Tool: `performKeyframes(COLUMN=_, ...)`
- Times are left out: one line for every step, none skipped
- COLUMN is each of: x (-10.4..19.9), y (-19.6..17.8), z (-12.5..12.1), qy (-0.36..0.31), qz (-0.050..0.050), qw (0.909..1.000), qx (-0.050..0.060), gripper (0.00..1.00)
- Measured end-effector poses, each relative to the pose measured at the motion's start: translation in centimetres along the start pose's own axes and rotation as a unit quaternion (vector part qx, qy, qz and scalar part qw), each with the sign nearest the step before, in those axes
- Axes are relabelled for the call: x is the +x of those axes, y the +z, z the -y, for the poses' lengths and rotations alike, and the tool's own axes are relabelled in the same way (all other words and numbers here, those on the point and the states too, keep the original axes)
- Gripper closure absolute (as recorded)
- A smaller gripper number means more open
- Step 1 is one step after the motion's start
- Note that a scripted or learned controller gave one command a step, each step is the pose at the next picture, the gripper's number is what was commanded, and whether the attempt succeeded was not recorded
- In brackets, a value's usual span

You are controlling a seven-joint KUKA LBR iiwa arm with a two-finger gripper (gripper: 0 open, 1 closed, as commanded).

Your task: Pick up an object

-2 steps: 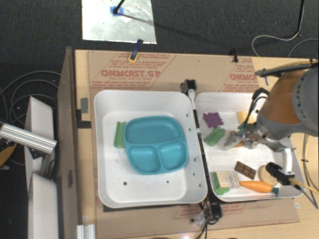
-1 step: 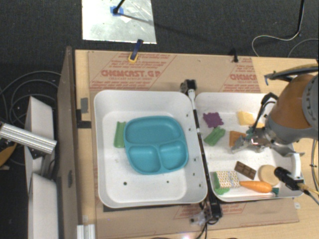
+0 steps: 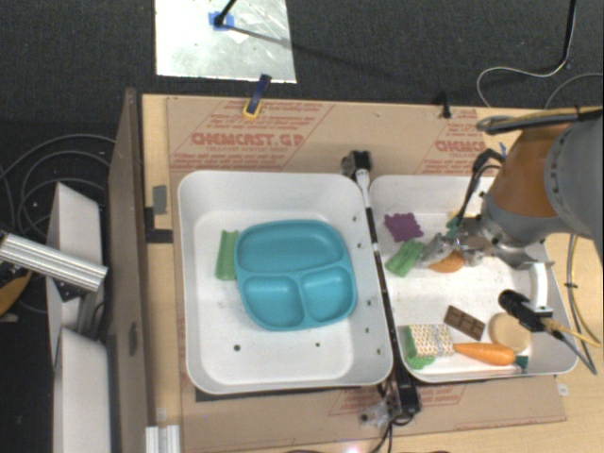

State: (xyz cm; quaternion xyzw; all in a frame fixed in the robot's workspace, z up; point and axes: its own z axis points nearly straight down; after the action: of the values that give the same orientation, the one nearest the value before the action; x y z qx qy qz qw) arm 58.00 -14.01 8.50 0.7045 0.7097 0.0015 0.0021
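end effector [image 3: 445, 246] sits low inside the right bin [image 3: 429, 295], at the end of the grey arm that comes in from the right edge of the view. from this slanted view i cannot tell whether it is open or closed, and nothing can be seen held in it.

an orange piece [image 3: 447, 263] lies right beneath and just beside the tip, partly covered by it. a green block [image 3: 404, 258] lies tilted just to the left of the tip, near the bin's left wall. a purple piece [image 3: 404, 225] rests a little farther back, apart from both.

along the near side of the same bin, well apart from the end effector, there are a brown bar [image 3: 464, 322], a pale round disc [image 3: 508, 332], a carrot [image 3: 483, 353] lying lengthwise by the front wall, and a speckled pad [image 3: 427, 340] with a green edge in the front left corner.

the left bin [image 3: 274, 201] holds a blue divided tray [image 3: 294, 274] with three compartments, and a green strip [image 3: 225, 255] lies along the tray's left side, touching or nearly touching it. both bins sit side by side on the bench [image 3: 283, 140].
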Motion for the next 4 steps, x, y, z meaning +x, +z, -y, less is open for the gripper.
performKeyframes(x=-1.6, y=0.1, z=6.1, qy=0.005, qz=-0.001, qw=1.0000, qx=0.004, gripper=0.00)
performKeyframes(x=-6.7, y=-0.1, z=-0.8, qy=0.002, qz=0.002, qw=1.0000, qx=-0.002, gripper=0.00)
performKeyframes(x=-3.3, y=0.0, z=-6.8, qy=-0.001, qz=-0.001, qw=1.0000, qx=0.003, gripper=0.00)
performKeyframes(x=-6.5, y=0.1, z=-5.5, qy=0.003, qz=0.000, qw=1.0000, qx=0.002, gripper=0.00)
